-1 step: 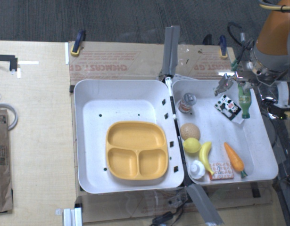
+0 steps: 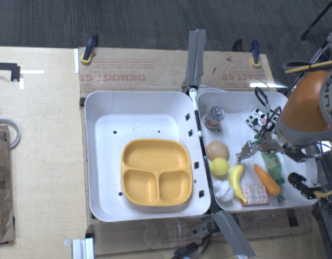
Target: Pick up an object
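A: Front of the right bin: a curved yellow banana, then an orange carrot beside it.

B: And the gripper?

A: Low above the banana; can't tell its opening.

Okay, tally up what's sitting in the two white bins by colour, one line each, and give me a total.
Yellow: 3, the divided tray, the lemon and the banana
Orange: 1, the carrot
Tan: 1, the round ball
Green: 1, the packet
White: 1, the small lump
Other colours: 3, the can, the black-and-white piece, the red patterned card
Total: 10
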Controlling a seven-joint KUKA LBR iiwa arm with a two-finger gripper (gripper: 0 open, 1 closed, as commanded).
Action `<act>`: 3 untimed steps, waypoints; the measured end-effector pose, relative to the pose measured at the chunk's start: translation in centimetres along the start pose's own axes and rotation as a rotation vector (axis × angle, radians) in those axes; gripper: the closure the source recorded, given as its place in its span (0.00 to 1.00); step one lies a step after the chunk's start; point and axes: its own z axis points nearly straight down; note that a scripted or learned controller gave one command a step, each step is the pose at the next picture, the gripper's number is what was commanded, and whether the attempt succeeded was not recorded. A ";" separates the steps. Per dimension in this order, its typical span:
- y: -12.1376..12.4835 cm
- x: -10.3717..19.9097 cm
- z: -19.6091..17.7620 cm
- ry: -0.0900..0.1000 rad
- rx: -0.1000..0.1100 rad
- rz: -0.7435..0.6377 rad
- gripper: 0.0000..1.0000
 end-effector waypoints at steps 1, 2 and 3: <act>-5.5 1.0 -3.8 0.001 0.002 -0.292 0.00; -5.4 1.0 0.0 -0.001 -0.002 -0.483 0.00; -5.1 0.9 -1.2 -0.008 -0.011 -0.479 1.00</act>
